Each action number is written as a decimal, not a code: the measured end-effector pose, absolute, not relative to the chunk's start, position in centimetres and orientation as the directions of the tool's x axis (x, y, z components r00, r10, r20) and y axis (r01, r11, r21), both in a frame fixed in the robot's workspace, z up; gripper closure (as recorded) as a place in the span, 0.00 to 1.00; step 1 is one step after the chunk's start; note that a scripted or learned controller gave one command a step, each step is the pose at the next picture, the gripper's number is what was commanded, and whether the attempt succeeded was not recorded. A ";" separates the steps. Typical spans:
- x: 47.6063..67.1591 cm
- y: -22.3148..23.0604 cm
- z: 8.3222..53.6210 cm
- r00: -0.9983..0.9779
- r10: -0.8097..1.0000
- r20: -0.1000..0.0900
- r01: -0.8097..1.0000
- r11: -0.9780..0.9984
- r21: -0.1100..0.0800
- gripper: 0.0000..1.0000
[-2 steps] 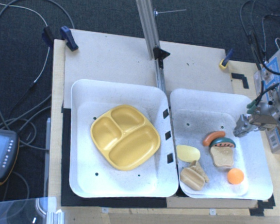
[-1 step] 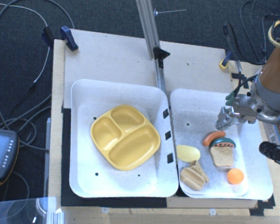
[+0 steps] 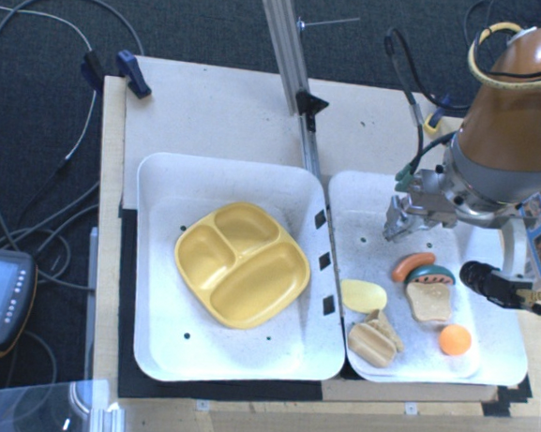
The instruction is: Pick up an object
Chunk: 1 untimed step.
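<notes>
Hovering at twelve o'clock in the right bin (image 3: pixel 342 264), gripper (image 3: pixel 399 222) empty, fingers slightly apart. Toy sausage (image 3: pixel 413 266) at five o'clock from it: light, stiff, slippery; best pinched across its middle.

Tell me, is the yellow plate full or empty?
Empty. The plate sits in the left bin with all three sections bare. The toy foods lie in the right bin, near the pincer.
</notes>
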<state>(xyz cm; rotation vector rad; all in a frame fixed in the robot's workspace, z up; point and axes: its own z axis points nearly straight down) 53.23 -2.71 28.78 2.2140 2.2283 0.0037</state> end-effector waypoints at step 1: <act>55.1 2.5 26.4 -0.007 1.000 0.002 1.000 0.007 -0.003 1.00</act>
